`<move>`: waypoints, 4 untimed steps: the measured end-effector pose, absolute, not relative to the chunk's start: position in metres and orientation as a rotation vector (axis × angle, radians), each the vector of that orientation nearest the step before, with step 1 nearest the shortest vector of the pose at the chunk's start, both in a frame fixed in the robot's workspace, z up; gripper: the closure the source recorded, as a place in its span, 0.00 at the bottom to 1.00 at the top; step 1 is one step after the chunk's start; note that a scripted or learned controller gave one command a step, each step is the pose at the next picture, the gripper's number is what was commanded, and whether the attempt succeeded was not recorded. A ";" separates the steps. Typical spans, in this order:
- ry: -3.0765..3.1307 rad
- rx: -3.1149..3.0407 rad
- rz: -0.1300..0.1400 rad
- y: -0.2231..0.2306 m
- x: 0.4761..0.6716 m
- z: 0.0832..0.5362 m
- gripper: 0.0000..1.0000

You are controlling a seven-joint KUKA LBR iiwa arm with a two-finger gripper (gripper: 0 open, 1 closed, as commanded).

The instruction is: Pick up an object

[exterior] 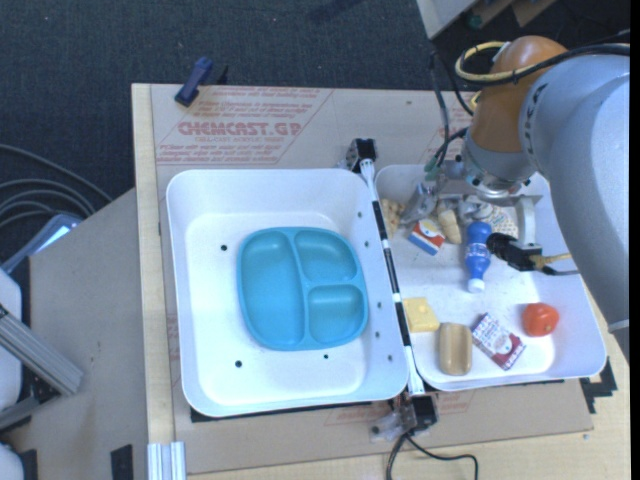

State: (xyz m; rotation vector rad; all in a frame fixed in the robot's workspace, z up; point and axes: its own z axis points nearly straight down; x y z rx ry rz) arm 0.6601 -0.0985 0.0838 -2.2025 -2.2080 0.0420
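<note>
My gripper (472, 213) hangs over the far end of the right bin (575, 363), open, one finger (425, 203) to the left and the other to the right. Nothing is held between them. Just below it lies a blue bottle (476, 256) with a white cap end. A small white, red and blue carton (428, 237) sits beside the left finger, with beige pieces (392, 214) near it. Nearer the front lie a yellow block (420, 315), a tan roll (453, 348), a red-and-white packet (497, 340) and a red tomato (540, 318).
The left bin (200, 208) holds a blue divided plate (300, 288). A black clip (362, 151) sits at the far end of the wall between the bins. A dark blue object (193, 81) lies on the bench's far left corner. The arm's bulk (590, 138) covers the right bin's far right.
</note>
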 end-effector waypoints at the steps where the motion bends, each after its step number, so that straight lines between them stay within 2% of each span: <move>1: -2.208 -2.203 0.043 -0.098 0.660 0.084 0.00; 4: -2.208 -2.204 0.044 -0.098 0.660 0.084 0.00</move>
